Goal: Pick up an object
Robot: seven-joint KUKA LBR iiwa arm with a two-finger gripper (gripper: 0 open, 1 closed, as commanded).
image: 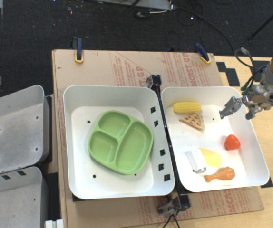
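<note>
Nothing sits between the fingers of the end effector (pixel 241 106), which hangs above the far right part of the right bin (pixel 258 141). Its two dark fingers look spread apart, one reaching toward the bin's middle and the other closer to the wrist, with bare white bin floor showing between them. So the pick appears not yet made: choosing a thing, coming down on it, closing and lifting all seem to be left.

Nearest the end effector, and a little toward the camera, lies a small red tomato-like piece (pixel 231 142), apart from everything else. Farther in toward the divider lie a yellow corn cob (pixel 187 108) and, just beside it, a tan waffle wedge (pixel 192 122). Along the near side of the same bin lie a yellow lemon-shaped piece (pixel 210 157), a small white-grey block (pixel 195 160) touching or overlapping its left edge, and an orange drumstick (pixel 219 175) just in front of them. Any of these six could serve as the object; the red piece looks the easiest reach, being closest and standing clear.

The left bin (pixel 74 127) holds one thing, a green divided plate (pixel 121 142) with three compartments, all bare, lying flat near the bin's middle.

Both bins rest side by side on the bench (pixel 108 65), a brown board with printed red lettering.
</note>
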